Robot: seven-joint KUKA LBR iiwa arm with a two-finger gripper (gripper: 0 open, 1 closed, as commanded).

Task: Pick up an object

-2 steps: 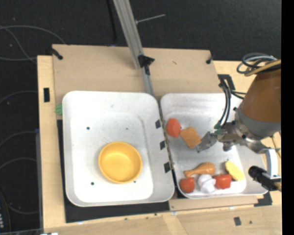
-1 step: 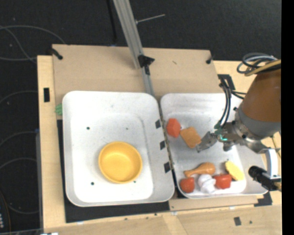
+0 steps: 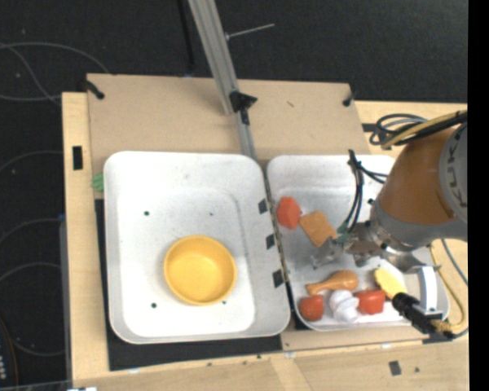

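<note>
Round, smooth yellow bowl (image 3: pixel 200 270) in shallow white left bin (image 3: pixel 130 194).

No text, label, brand or number can be read anywhere. The orange band (image 3: pixel 420 182) on the arm carries the edge of some dark lettering at its right side, cut off and too blurred to make out. The small black tabs (image 3: pixel 270 241) along the seam left of the right bin (image 3: pixel 310 173) are blank at this size.
</note>
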